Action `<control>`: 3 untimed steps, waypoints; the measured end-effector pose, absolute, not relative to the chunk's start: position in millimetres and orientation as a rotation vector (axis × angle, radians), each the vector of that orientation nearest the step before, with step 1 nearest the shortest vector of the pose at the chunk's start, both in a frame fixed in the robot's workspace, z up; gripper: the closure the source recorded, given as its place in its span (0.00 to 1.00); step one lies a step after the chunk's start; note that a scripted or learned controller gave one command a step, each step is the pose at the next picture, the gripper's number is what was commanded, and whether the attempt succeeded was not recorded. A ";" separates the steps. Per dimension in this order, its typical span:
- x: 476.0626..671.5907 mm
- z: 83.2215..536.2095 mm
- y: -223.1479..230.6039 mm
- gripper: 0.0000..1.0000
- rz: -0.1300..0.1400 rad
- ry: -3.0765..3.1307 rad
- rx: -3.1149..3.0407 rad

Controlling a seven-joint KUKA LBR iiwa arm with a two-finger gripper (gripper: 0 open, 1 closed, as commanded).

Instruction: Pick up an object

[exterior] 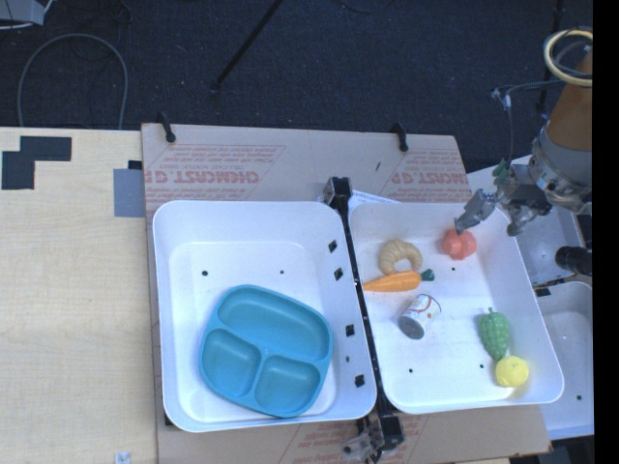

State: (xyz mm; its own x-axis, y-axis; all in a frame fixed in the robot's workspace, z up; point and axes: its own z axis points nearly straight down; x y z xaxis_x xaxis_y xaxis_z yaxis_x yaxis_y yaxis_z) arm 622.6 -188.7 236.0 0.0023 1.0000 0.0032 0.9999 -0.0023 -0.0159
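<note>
- Tomato (460,245) at one o'clock in the right bin (542,394): probably light, smooth, round, apt to roll; grip across its middle.
- Gripper (497,213) hovers beside it, fingers spread, holding nothing.

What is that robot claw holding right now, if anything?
Nothing is held. The gripper hangs with its fingers apart above the right bin's far edge, nothing between them. The red tomato-like toy lies in the bin just beside one fingertip.
</note>
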 end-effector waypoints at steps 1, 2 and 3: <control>624.8 244.9 -188.3 0.00 0.002 -2.220 -2.220; 626.1 180.8 -188.3 0.00 0.006 -2.217 -2.217; 624.6 127.2 -177.4 0.00 0.005 -2.219 -2.214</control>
